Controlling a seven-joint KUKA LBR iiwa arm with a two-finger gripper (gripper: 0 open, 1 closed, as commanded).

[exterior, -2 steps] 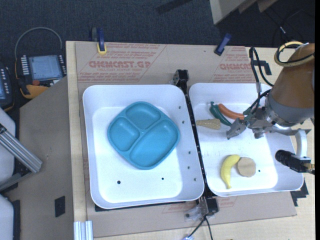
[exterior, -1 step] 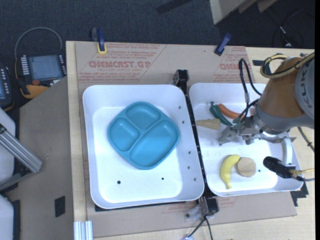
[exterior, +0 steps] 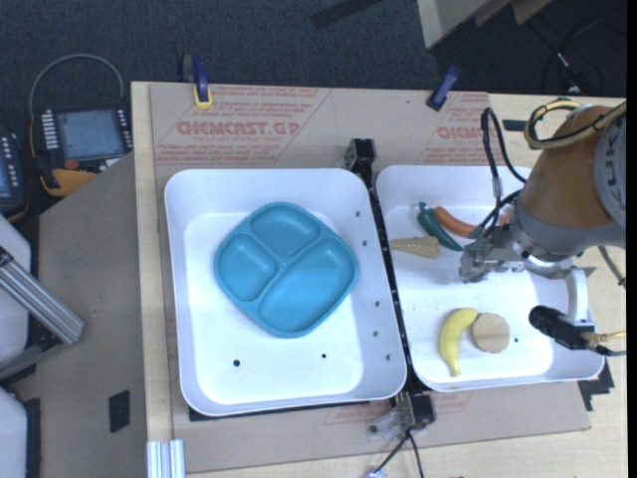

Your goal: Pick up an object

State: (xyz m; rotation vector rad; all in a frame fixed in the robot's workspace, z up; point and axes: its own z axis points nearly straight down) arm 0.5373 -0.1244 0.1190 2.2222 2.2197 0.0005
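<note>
Right of centre, the metal pincer (exterior: 482, 263) hangs low in the right white bin (exterior: 428, 361); whether it is clenched cannot be told. Near it lie an orange carrot-like toy (exterior: 458, 223), tan stick (exterior: 414, 248), yellow banana (exterior: 454, 338) and tan disc (exterior: 490, 333). Closing between them could miss everything. Cardboard (exterior: 239, 122) reads "CHEMCAST".

left bin (exterior: 189, 297): blue plate (exterior: 287, 267) | right bin (exterior: 518, 366): banana (exterior: 455, 339), carrot (exterior: 456, 223), arm (exterior: 567, 187)
</note>
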